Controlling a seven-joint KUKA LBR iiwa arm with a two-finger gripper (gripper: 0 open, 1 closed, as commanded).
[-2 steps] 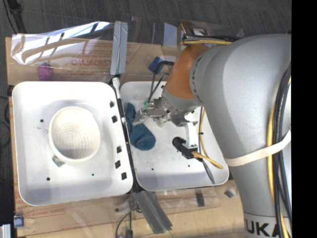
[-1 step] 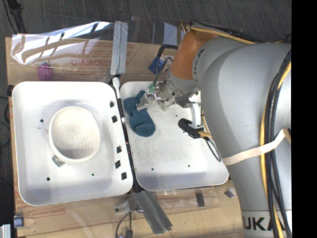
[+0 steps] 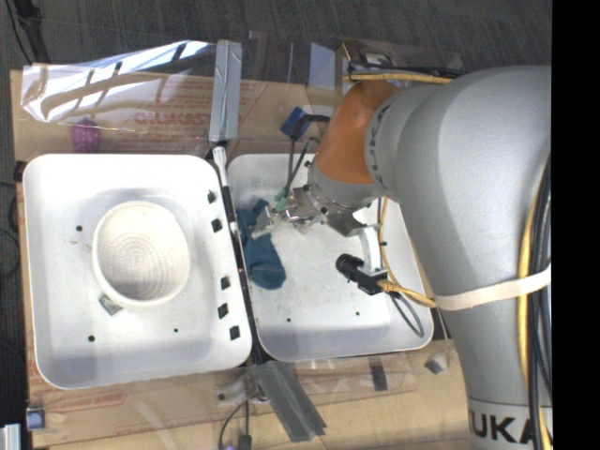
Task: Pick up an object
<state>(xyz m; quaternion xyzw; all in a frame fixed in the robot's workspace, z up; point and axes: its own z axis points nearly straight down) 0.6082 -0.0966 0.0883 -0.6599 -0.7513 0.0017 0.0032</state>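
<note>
- Left shallow white plastic bin (image 3: 56, 345): holds a round white ribbed bowl-like object (image 3: 141, 253), lying left of centre of the bin floor. A small grey tab pokes out at its near-left edge.
- Small purple object (image 3: 86, 137): sits on the brown cardboard bench top (image 3: 169, 111) beyond the far-left corner of the left bin, under a sheet of clear crinkled plastic film (image 3: 112, 68).
- Grey metal strip (image 3: 224, 87): runs from the far side down to the seam between the two bins.
- Right shallow white plastic bin (image 3: 319, 331): touches the left bin along the seam. A crumpled dark blue cloth (image 3: 260, 251) lies on its floor against the left wall, roughly mid-depth.
- Two-finger gripper (image 3: 277, 212): low in the right bin, at the cloth's far-right edge; tips appear to be just beside or touching the fabric. Jaw spacing cannot be told from this view; no cloth visibly between the fingers.
- Black cylindrical fitting (image 3: 353, 270) with a yellow cable: lies over the right part of the right bin floor, near the arm.
- Grey KUKA arm with orange band (image 3: 469, 204): reaches in from the right, covering the right bin's far-right corner.
</note>
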